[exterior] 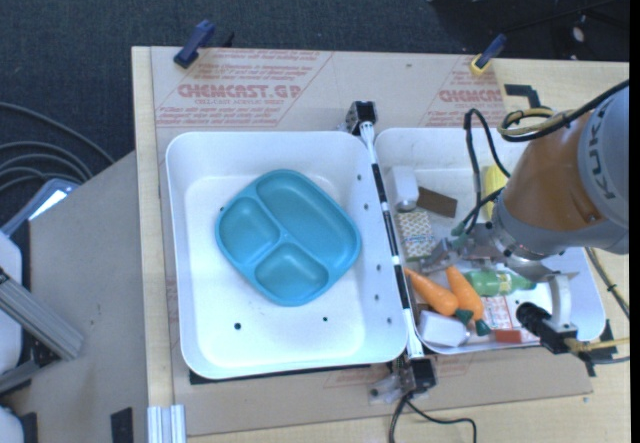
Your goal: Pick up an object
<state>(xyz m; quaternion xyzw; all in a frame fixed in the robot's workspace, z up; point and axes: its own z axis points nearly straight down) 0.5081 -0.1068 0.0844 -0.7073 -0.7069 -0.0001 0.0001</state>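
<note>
The right bin (430, 143) holds a heap of small objects. Two orange carrots (432, 291) lie side by side near its front left, with a green item (490, 281) just to their right. My gripper (447, 251) reaches in from the right and hangs low over the heap, just behind the carrots and beside a patterned packet (415, 226). The arm's orange band (545, 191) covers the right part of this bin. A brown block (436, 201) and a white cylinder (404, 189) lie farther back.
The left bin (190, 261) holds a blue three-compartment plate (288, 236). A white piece (443, 329) and a red flat item (497, 316) lie at the right bin's front. A yellow item (493, 181) stands by the arm. A divider rail (382, 221) separates the bins.
</note>
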